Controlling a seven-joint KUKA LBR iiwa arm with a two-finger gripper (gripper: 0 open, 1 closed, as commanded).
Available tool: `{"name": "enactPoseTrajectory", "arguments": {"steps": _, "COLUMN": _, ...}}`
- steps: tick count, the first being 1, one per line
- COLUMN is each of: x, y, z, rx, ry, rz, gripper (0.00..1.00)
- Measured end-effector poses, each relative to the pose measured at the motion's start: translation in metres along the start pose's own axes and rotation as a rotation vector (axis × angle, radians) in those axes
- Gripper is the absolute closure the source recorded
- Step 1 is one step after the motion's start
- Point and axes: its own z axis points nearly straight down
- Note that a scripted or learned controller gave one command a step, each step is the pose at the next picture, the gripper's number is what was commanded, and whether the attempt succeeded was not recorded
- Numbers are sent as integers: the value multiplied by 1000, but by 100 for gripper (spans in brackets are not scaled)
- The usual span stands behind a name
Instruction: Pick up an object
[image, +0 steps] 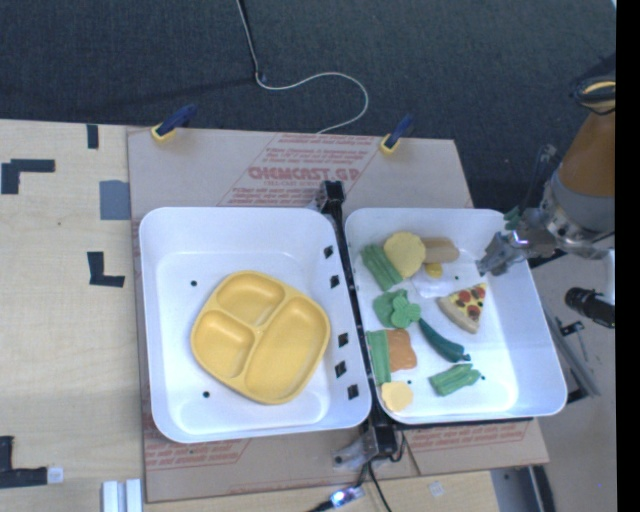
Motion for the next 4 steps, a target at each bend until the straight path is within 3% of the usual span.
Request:
{"name": "enactPoseTrajectory", "arguments": {"steps": 1, "x": 0, "y": 0, "z": -24, "rx": 1, "ry": 1, "rz": 0, "gripper": 100}}
{"name": "enactPoseTrajectory", "arguments": {"steps": 3, "x": 111, "y": 6, "z": -25, "rx": 5, "ry": 1, "rz": -4, "gripper": 100}}
{"name": "enactPoseTrajectory", "arguments": {"steps": 4, "x": 150, "y": 25, "z": -13, "rx": 5, "ry": 0, "rz": -2, "gripper": 100}}
